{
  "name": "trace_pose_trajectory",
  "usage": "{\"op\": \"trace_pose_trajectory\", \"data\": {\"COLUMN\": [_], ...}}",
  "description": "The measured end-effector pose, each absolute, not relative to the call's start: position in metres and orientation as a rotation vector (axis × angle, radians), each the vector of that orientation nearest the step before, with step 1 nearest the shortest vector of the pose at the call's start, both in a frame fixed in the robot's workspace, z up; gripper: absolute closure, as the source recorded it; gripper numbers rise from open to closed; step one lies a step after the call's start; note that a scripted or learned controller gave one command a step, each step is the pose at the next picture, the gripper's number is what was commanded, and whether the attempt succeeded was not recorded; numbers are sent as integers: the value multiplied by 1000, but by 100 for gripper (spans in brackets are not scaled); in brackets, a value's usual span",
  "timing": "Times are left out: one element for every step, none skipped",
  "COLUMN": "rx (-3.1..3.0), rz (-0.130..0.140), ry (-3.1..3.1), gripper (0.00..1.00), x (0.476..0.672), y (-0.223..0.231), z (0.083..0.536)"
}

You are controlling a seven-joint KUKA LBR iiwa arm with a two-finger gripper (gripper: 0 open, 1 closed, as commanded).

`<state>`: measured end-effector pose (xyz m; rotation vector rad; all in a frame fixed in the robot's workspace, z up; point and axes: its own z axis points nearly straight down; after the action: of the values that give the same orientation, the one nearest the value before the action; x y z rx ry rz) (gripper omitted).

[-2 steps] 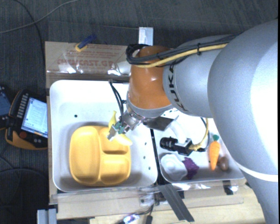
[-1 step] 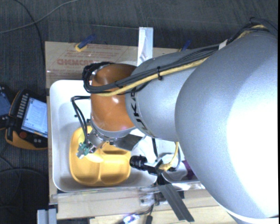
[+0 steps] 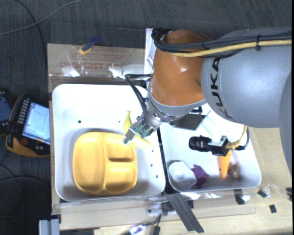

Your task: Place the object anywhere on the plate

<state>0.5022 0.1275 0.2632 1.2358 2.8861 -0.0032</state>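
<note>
Camera view: "KUKA" on the grey arm [image 3: 245, 77]; jaws' [image 3: 135, 133] opening unclear above the yellow plate [image 3: 105, 163].

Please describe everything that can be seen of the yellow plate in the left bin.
The yellow plate is a rounded, square-like dish divided into three compartments: one long compartment on its left side and two smaller ones on its right. It looks like smooth, slightly glossy plastic. It lies flat and right side up on the floor of the left bin, in the near part of the bin. The gripper is at its far right corner, beside a small yellow object; I cannot tell whether either touches the plate.
</note>
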Motion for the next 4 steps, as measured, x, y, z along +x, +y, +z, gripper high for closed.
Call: {"op": "trace_pose_trajectory", "data": {"rx": [976, 1051, 1264, 1366], "rz": [-2, -3, 22, 4], "ry": [2986, 2963, 2868, 2831], "gripper": [100, 100, 100, 100], "x": [484, 495, 488, 499], "y": [124, 215, 217, 205], "z": [242, 162, 94, 105]}}
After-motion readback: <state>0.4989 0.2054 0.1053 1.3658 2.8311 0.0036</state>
